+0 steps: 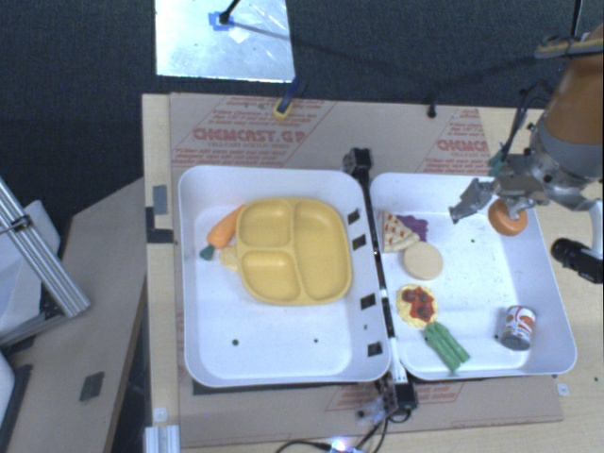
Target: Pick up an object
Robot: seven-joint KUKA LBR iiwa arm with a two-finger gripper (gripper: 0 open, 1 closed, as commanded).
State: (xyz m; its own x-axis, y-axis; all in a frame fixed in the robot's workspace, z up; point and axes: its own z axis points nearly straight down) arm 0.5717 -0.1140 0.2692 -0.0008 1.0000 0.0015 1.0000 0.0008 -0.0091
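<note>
Over the right white bin [557,347], at its two o'clock corner: grey two-finger gripper [495,196], its fingers [467,202] too blurred to tell whether released or clenched, nothing seen between them. Just beside, at three o'clock of it: round orange toy fruit [510,220], contact unclear. Lower in the same bin: pizza slice [396,230], tan round cookie [423,260], small silver can [516,327], green bean pod [446,345]. Left bin [203,347]: yellow divided plastic plate [288,250], orange carrot [223,227] at its nine o'clock.

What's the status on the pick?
End effector above right bin, nothing visibly held. Nearest: orange round piece, pizza slice. Nothing in the way.
</note>
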